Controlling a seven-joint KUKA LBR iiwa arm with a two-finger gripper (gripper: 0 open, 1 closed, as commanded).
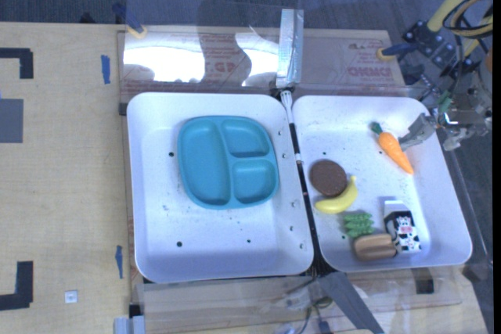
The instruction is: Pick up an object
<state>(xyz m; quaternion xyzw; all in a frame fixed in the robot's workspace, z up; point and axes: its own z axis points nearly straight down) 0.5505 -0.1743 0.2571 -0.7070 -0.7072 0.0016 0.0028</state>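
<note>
The gripper point(415, 132) sits at the right bin's point(462, 246) far right edge, its tip just touching the carrot point(394, 150); I cannot tell how the jaws stand. Toward the near edge lie a brown disc point(328, 177), banana point(337, 199), greens point(358, 224), bun point(374, 246) and small carton point(401, 226). A teal divided plate point(227, 161) fills the left bin's point(149, 246) middle.

teal plate point(227, 162), orange carrot point(395, 152), yellow banana point(337, 202)
</note>
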